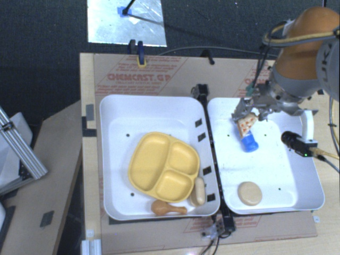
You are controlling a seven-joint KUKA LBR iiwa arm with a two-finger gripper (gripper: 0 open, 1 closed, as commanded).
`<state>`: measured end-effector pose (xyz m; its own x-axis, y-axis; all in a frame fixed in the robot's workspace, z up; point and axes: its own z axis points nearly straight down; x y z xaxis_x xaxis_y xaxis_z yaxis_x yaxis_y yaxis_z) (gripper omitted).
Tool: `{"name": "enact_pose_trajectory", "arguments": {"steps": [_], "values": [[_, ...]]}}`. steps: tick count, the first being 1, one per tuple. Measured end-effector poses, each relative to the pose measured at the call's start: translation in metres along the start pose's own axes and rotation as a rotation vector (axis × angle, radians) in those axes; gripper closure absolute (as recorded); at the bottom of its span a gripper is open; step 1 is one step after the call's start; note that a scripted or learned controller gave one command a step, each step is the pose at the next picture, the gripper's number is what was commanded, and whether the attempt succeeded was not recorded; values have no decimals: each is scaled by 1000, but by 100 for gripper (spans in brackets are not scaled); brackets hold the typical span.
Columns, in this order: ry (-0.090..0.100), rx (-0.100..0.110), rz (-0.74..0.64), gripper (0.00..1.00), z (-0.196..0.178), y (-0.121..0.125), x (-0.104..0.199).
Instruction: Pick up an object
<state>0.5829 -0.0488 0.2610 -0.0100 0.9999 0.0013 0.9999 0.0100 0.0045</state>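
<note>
My gripper (248, 116) hangs over the upper middle of the right bin (297, 195). A tan cracker-like piece with red speckles (246, 125) sits between its fingertips, tilted. Just below it a small blue object (249, 144) lies on the bin floor. A round tan bun (249, 193) rests near the front of the same bin.
The left bin (122, 116) holds a yellow divided plate (164, 167), a brown drumstick (168, 209) and a pale oblong piece (198, 191) at its front right. A black divider (210, 158) runs between the bins. The arm's orange band (311, 33) looms at the upper right.
</note>
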Motion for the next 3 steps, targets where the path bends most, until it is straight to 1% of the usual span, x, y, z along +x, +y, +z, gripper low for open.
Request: {"name": "enact_pose_trajectory", "arguments": {"steps": [1, 2, 3], "values": [[0, 1, 0, 100, 5, 15, 50], [0, 1, 1, 100, 4, 22, 98], [1, 2, 0, 100, 6, 23, 158]]}}
